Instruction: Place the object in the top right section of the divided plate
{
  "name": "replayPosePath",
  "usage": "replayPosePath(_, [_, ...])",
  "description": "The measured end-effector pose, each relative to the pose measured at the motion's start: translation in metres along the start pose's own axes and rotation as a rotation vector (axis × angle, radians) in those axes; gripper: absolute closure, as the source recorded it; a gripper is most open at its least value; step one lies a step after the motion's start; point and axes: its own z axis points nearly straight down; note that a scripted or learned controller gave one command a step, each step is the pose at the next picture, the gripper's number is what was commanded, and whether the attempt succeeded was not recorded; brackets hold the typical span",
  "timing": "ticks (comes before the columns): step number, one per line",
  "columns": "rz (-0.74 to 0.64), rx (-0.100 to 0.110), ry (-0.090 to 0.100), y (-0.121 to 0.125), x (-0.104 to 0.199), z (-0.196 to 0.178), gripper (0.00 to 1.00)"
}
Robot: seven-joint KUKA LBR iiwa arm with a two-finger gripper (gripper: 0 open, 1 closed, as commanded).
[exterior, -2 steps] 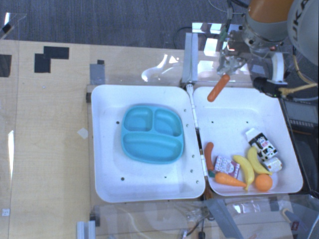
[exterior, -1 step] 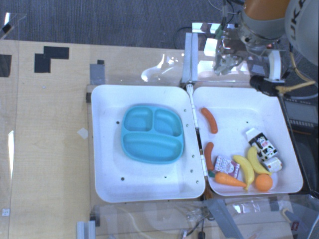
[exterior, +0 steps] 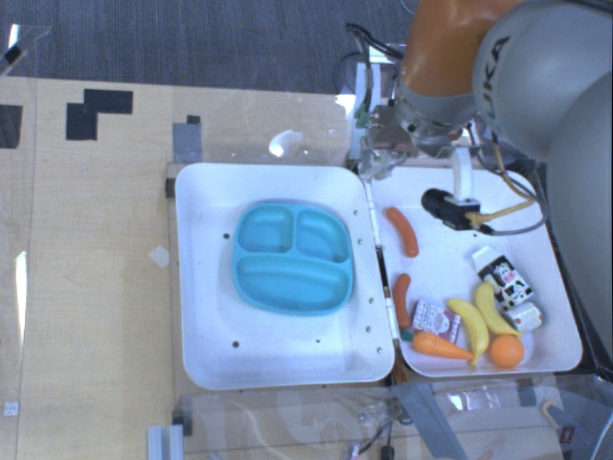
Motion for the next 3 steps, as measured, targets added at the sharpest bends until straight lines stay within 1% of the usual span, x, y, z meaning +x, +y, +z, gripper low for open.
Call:
replayPosePath(1, [-0.052,0.001,0.0,-0.0343,0.0549,0.0204,1.0])
replayPosePath(2, [-0.051,0.0,0.0,-0.0342,0.0545,0.0201,0.0])
replayPosePath(3, [-0.051,0.0,0.0,-0.0342,0.0545,0.0201,0.0])
